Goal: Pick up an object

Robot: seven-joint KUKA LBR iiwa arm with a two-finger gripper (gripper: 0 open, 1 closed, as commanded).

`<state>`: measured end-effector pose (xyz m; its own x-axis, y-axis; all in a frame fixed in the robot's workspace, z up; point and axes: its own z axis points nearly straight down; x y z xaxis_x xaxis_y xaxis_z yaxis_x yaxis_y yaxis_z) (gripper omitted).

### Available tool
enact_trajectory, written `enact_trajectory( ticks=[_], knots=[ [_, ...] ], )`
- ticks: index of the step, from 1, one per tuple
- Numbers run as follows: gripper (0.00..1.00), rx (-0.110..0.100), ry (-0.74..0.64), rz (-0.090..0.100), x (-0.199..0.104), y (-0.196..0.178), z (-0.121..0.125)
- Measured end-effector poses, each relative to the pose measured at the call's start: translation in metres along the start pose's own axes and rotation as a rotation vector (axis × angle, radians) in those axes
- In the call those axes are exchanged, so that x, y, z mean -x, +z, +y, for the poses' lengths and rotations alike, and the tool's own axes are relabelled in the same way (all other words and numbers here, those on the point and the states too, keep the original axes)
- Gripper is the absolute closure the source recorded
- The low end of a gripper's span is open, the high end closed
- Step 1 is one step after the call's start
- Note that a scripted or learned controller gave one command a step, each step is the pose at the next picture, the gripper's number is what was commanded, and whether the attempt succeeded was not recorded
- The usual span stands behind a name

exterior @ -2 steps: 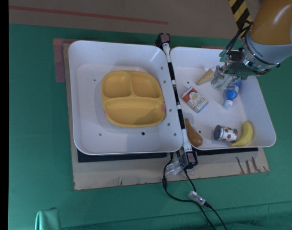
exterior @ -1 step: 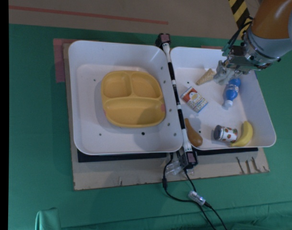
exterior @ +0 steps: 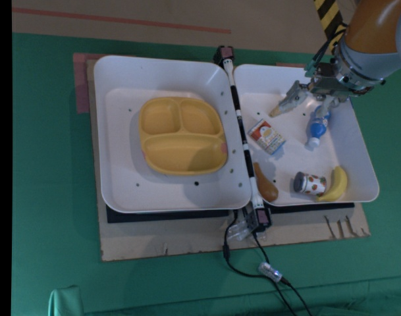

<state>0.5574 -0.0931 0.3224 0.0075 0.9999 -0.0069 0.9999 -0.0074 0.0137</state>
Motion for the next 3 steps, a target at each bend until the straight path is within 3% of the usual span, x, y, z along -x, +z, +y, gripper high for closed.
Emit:
enact_trajectory(
  ticks=[1,2,3],
  knots=[
    [0.00,-0.007,0.001,-0.001,0.097,0.077,0.031],
    [0.00,-0.004,0.000,-0.001,0.096,0.134,0.012],
    [0.00,0.003,-0.002,-0.002,0.095,0.137,0.058]
  ],
)
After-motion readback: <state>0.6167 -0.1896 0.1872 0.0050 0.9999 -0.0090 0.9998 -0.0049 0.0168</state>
